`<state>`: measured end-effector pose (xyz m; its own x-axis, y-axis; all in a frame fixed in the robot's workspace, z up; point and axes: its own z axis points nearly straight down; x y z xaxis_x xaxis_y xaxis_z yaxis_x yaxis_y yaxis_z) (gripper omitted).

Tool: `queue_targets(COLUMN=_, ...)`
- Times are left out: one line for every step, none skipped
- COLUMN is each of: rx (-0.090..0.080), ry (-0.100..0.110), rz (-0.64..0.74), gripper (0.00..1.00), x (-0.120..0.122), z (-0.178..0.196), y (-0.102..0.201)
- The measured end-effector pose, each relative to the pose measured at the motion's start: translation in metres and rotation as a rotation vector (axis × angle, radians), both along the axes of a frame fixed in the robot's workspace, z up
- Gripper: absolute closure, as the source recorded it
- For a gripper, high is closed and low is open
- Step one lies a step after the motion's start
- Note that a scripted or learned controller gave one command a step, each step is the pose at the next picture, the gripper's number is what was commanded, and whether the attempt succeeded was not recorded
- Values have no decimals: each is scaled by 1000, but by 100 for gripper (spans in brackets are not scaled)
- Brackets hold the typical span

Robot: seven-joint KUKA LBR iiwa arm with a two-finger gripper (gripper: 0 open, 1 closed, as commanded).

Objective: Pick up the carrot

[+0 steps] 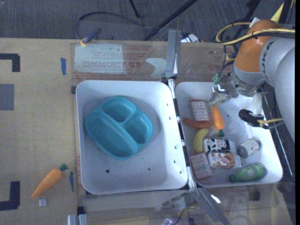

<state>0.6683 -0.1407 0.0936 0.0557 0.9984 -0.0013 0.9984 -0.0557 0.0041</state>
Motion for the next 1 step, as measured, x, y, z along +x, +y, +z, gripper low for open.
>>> queue_targets(rx=1, ry=2, rz=-261, gripper=100, x=-1, z=131, y=19)
